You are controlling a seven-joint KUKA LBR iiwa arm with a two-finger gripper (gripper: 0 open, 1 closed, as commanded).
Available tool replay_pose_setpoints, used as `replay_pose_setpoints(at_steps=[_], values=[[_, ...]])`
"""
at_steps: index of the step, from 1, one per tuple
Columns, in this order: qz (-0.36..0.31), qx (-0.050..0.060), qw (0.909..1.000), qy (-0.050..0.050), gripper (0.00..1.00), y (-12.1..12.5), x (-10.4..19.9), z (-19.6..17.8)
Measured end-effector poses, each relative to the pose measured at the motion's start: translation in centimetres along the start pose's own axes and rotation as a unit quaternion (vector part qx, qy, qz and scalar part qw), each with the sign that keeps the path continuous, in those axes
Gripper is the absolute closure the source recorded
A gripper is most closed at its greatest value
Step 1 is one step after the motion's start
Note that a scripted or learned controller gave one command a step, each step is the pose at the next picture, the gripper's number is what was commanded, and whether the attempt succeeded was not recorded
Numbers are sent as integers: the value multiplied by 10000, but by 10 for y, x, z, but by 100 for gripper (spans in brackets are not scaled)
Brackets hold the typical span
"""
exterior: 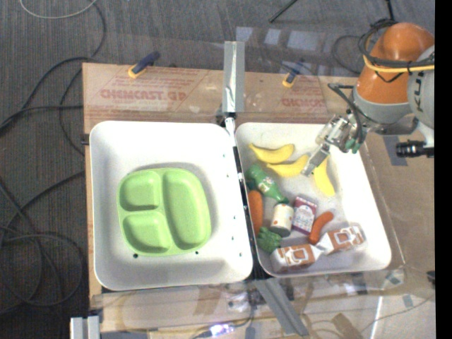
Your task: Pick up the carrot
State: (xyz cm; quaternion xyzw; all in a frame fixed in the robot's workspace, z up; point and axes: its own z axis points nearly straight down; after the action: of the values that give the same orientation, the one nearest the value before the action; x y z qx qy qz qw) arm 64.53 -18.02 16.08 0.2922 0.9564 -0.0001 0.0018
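- The bench (176, 94) is a brown board printed with faded red letters, held at its far edge by two orange-and-blue clamps (143, 63).
- Around it lies dark grey carpet (56, 55) crossed by black cables (28, 119); a thin light cable loops in the upper left of the frame.
- Two shallow white bins sit side by side, touching along the middle. A strip of silver tape (231, 76) runs up from where they meet.
- The left bin (106, 143) holds a lime-green divided plate (166, 208) with three sections.
- The right bin (378, 221) is crowded: three bananas (273, 152) near its far side, a green bottle (263, 181), a small white-and-brown jar (281, 218), a purple carton (304, 215), a red sausage (320, 224), a piece of broccoli (268, 239) and two orange-and-white cartons (296, 256) along the near wall.
- The carrot (256, 209) is a short, plain orange stick lying lengthwise by the right bin's left wall, just below the green bottle, just left of the jar, with the broccoli at its lower end.
- The arm (392, 69) comes in at the upper right of the frame, orange band on top.
- The gripper (315, 162) slants down to the left over the bananas, well apart from the carrot; its two thin dark fingers (321, 157) are slightly spread at the tips, with nothing seen between them.
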Motion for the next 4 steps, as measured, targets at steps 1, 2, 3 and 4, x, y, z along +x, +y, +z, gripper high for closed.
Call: replay_pose_setpoints(at_steps=[1, 2, 3, 4], values=[[-1588, -9, 9873, -2, 0, 17, -8, -19], [-2906, -17, 9568, -67, 0, -2, 48, 55], [-2905, -34, 9569, -44, 100, -1, 49, 45], [-5790, 21, 8150, -225, 100, -7, 71, 56]])
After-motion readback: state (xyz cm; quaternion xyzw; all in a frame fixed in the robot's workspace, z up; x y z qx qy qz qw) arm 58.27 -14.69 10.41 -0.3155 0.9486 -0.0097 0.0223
